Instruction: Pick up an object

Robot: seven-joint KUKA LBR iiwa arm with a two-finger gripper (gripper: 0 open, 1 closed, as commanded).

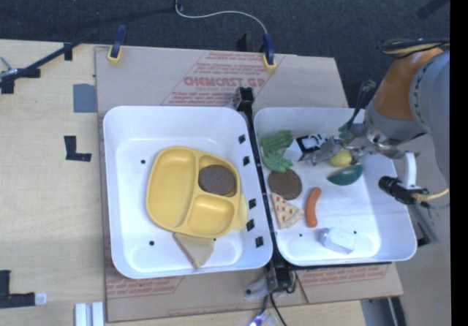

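Observation:
The right bin (395,244) holds several toy foods. Green leafy pieces (276,145) lie at its left, above a brown round patty (285,184). Below that is a pizza slice (287,212), with a red sausage (313,206) beside it. A small yellow piece (341,158) and a teal piece (346,175) sit in the upper middle, and a pale grey packet (336,240) lies at the front. My gripper (319,150) hangs low over the bin's upper middle. It is just left of the yellow piece and right of the green leaves.
The left bin (117,171) holds a yellow divided plate (183,193) with a dark brown patty (218,180) in one compartment. A tan bread slice (194,250) pokes out under the plate's front edge. A black divider (252,171) separates the bins. The arm (402,98) crosses the right bin's upper right corner.

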